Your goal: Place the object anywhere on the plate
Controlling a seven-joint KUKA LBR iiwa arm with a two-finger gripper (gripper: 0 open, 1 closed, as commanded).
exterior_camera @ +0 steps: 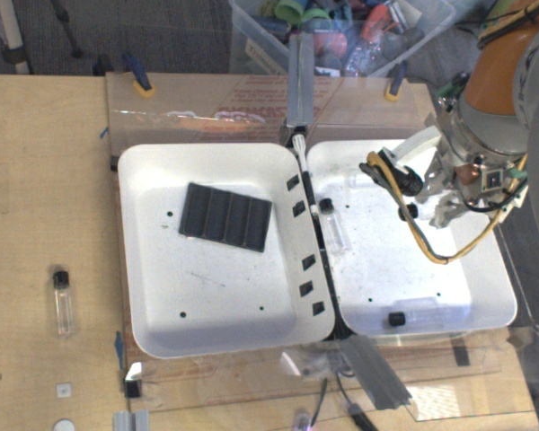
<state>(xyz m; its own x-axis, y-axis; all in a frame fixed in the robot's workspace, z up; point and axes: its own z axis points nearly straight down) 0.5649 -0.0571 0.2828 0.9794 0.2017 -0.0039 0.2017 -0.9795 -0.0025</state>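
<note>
A small clear glass vial with a black cap [330, 227] lies in the right white bin [485, 303], near its left wall. A dark, ribbed rectangular plate [225, 216] lies tilted in the left white bin [144, 241]. The claw [449, 206] hangs over the right bin's far right part; whether it is clenched or released cannot be told. Another clear vial [63, 301] lies on the wooden bench [36, 169], left.
</note>
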